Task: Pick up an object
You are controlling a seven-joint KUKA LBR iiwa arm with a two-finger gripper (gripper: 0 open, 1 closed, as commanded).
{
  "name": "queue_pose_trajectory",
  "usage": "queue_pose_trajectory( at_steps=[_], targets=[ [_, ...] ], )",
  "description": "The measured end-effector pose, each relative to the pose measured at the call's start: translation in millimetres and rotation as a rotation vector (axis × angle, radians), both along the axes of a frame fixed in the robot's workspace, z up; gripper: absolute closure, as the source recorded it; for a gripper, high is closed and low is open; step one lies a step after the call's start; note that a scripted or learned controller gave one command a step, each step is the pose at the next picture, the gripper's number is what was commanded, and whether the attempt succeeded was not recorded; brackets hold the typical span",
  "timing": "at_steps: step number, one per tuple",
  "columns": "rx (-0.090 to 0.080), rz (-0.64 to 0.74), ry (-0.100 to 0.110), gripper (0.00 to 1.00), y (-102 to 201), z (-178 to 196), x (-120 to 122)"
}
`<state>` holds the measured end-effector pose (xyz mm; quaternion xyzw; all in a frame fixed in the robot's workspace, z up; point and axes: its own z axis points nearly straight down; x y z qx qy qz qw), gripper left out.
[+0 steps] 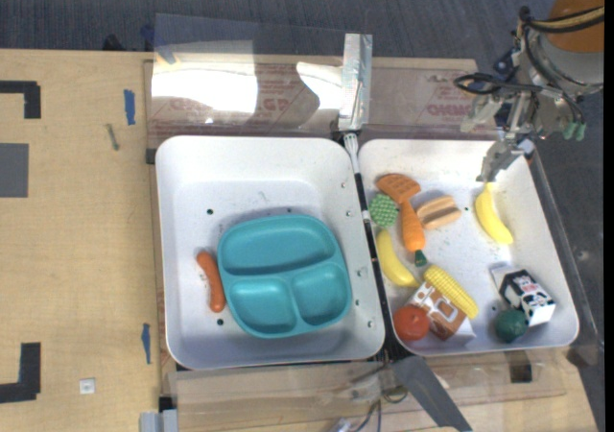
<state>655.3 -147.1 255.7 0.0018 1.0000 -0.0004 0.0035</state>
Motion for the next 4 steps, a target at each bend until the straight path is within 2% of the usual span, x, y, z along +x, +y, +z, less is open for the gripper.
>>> queue_pose_trajectory(
  at_steps=[1,2,3,4],
  targets=[
    [0.003,0.018,0.011,0.0,39.7,-100.1,-57.8],
    [-0.001,-0.03,-0.011,0.0,46.1,-151.8,-52.6],
    [0.003,-0.16,-0.002,0.0,53.4,-166.3,-63.0],
    [0.004,-0.217,-0.004,0.0,51.8,-166.3,-65.8]
  ],
)
